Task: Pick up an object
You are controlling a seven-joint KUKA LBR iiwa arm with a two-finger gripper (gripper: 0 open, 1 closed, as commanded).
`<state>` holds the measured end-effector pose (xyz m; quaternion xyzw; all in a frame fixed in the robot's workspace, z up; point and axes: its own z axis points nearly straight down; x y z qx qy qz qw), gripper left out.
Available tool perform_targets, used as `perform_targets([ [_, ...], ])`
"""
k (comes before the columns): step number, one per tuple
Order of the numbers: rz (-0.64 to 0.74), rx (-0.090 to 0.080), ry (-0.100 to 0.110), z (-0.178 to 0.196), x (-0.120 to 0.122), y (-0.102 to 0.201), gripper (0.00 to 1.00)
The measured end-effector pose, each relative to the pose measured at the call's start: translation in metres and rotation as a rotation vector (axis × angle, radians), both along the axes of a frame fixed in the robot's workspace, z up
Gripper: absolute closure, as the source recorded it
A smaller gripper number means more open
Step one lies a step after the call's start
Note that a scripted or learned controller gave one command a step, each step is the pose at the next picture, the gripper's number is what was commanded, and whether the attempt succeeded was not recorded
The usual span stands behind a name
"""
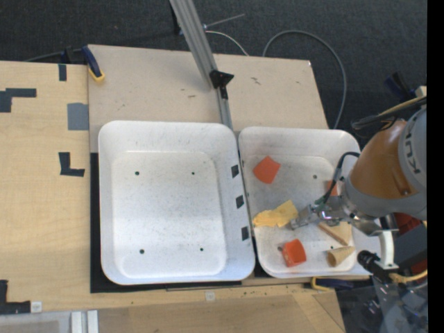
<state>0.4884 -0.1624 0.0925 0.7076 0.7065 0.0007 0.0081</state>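
Observation:
The right bin point(298, 139) holds several objects. An orange cube point(266, 169) lies near its back left. A yellow piece point(275, 215) rests at the left-middle. A red-orange block point(294, 252) sits near the front rim. Two tan wooden pieces point(337, 234) point(340, 257) lie at the front right. My gripper point(305, 218) is down inside this bin, its tip right beside the yellow piece's right edge. The grey arm with its orange band point(380, 168) reaches in from the right and hides part of the bin's right side.
The left bin point(166, 200) stands beside the right one, sharing a middle rim. A metal pole point(198, 37) slants over the back of the bench. Cables point(305, 40) run behind the bins.

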Motion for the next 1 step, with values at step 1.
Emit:
perform_targets([
  [1,0.001,0.002,-0.001,0.0116,0.0007,0.0008,1.0],
])
